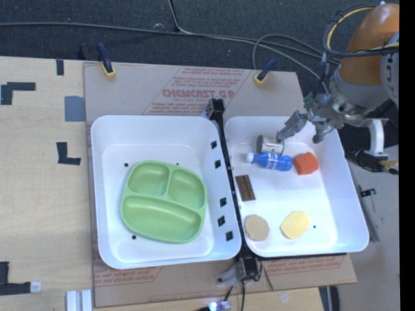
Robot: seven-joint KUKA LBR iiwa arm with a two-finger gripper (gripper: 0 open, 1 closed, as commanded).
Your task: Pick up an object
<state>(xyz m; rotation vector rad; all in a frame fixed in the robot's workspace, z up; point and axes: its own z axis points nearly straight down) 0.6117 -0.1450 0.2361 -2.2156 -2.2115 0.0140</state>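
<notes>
The right bin holds a blue bottle with a white cap, an orange block, a small grey-and-red can, a brown bar, a tan round disc and a yellow piece. My gripper hangs over the bin's far right part, just above the bottle and the orange block. Its two fingers stand spread apart, open, with nothing between them.
The left bin holds a green divided plate. A black divider runs between the bins. Two clamps hold the brown board at the back, and cables loop behind the arm.
</notes>
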